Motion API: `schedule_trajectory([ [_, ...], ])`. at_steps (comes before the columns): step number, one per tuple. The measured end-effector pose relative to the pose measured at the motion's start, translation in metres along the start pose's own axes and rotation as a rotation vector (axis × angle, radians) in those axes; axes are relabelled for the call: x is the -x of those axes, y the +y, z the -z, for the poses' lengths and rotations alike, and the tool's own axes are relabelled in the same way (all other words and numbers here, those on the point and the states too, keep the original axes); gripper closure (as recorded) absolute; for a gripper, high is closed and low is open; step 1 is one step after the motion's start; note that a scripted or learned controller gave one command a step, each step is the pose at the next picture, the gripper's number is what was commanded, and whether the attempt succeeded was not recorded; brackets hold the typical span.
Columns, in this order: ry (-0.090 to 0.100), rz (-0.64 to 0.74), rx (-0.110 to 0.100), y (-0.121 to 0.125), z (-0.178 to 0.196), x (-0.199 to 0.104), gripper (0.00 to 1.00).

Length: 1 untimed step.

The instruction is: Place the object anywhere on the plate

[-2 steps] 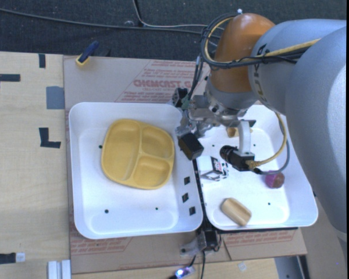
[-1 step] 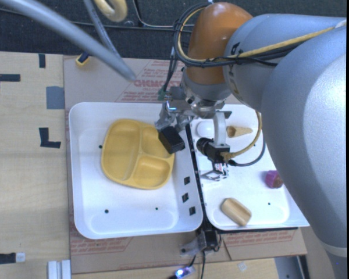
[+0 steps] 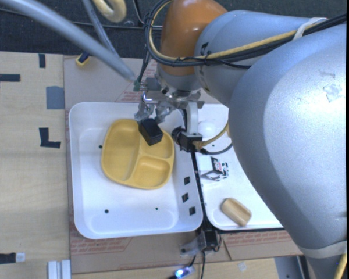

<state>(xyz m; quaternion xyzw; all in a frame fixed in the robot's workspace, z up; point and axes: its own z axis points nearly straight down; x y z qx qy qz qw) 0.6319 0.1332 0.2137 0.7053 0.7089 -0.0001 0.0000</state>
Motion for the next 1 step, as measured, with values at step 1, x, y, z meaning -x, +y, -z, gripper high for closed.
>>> schedule_trajectory([
  [1,-0.002,-0.003,-0.001,-0.0009,0.0010,0.0027,0.00],
])
